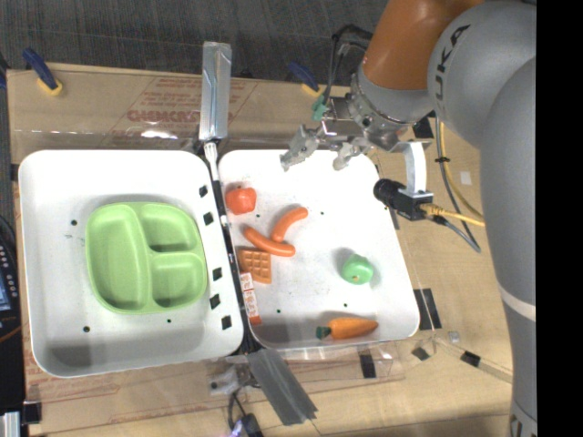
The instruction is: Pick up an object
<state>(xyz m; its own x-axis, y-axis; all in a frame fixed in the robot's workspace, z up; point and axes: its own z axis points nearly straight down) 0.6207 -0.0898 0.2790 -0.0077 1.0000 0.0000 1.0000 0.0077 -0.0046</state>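
Grey metal jaws point(319, 148) hung spread wide and empty over the far edge of the right bin point(383, 244). Below them we saw two sausages point(278, 230) crossed near the bin's middle, a tomato point(240, 198) by its left wall, a green apple point(357, 269) and a carrot point(351, 328) toward the near edge. We judged the apple, lying alone, the safest target: centre above it, then descend straight.

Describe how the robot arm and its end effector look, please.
The arm is thick, rounded and grey, with an orange band above the wrist and dark lettering on its casing. The end effector has two pale metallic fingers. Black and yellow cables run alongside.
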